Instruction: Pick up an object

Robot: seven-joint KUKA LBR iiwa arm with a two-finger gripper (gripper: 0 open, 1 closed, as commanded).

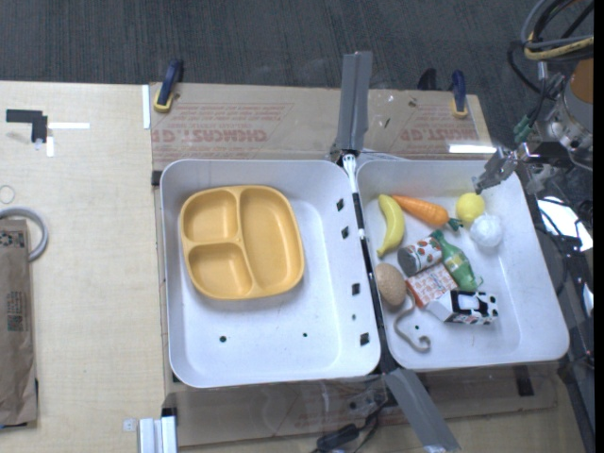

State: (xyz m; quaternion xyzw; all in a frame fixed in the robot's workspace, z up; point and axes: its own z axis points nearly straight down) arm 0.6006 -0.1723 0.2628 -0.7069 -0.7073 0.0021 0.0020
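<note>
Right bin (528, 333) holds all the loose items, clustered in its left and middle part. Banana (391, 225) upright-ish near the bin's left wall, carrot (421, 209) just beside it toward the far edge, its tip pointing at the lemon (470, 205). White ball (487, 231) touching the lemon on the near side. Green bottle (456, 261) lies tilted in the middle, small can (421, 254) against its left side. Brown potato-like lump (391, 284) by the left wall, red-and-white packet (429, 287) next to it, black-and-white carton (472, 307) lying toward the near edge. Grey hook (411, 329) near the near-left corner.

Claw (495, 170) sits over the right bin's far edge, just above the lemon, nothing between the fingers; can't tell if it's spread or closed at this resolution. Arm comes in from the desk's right side.

Left bin (189, 347) carries a yellow three-compartment plate (243, 243) in its far-left part. Brown cardboard (255, 121) lies behind both bins.
</note>
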